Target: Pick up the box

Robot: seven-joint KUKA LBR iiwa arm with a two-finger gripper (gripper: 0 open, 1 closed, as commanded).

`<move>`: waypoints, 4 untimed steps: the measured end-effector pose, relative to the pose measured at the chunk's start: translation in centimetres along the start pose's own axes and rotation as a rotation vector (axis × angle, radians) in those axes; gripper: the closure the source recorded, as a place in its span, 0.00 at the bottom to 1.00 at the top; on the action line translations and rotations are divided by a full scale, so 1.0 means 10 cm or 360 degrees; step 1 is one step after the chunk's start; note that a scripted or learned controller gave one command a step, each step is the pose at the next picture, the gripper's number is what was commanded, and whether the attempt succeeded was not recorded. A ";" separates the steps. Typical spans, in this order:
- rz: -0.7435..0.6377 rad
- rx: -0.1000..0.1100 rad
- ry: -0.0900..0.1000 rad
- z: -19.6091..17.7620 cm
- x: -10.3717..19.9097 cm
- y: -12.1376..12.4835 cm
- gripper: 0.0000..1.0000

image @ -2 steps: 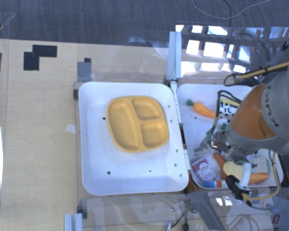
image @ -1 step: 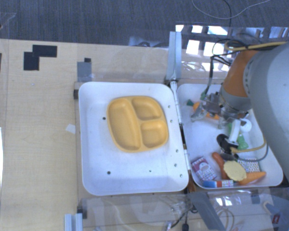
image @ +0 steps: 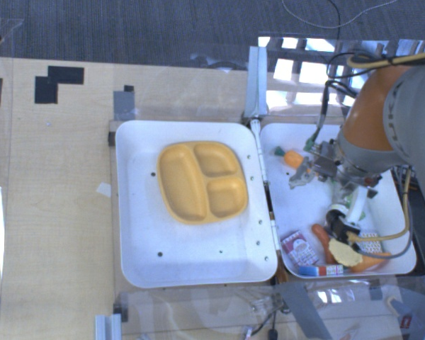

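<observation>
Beneath everything we see a pale wooden bench (image: 57, 211), with dark carpet beyond its far edge and a few black marks toward its left side. On it sit two shallow white bins side by side. We take the left bin (image: 149, 261) to be the receiving side, since it carries a yellow divided tray (image: 202, 181) laid flat near its centre with its three compartments facing up. The right bin (image: 297, 197) looks like the supply side, its loose items gathered mostly along the near edge.

Over that right bin we see the arm (image: 389, 119), grey with its orange band, reaching in from the right and covering much of the bin's far right portion. The gripper (image: 313, 167) hangs over the bin's upper middle, well apart from the near-edge clutter. We cannot tell whether it is released or clenched, and we see nothing in it.

Our best candidate for the box (image: 296, 247) is a small red and white carton lying flat near the bin's near left corner, untouched. Just right of it lie an orange carrot-like piece (image: 321, 234), a yellow piece (image: 348, 255) and a thin red and blue item (image: 313, 269). A small orange object (image: 293, 159) sits near the gripper. Cables and the wrist hide whatever lies beneath them, and the carton's print is too small to read.
</observation>
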State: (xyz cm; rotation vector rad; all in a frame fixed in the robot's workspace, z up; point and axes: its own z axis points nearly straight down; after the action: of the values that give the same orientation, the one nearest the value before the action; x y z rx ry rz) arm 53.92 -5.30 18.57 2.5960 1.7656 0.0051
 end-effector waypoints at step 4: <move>-0.0131 0.0002 -0.0002 0.01 0.11 -0.01 0.00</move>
State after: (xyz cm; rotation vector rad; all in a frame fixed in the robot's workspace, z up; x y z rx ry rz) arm 54.19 -4.27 18.45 2.5213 1.8714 0.0025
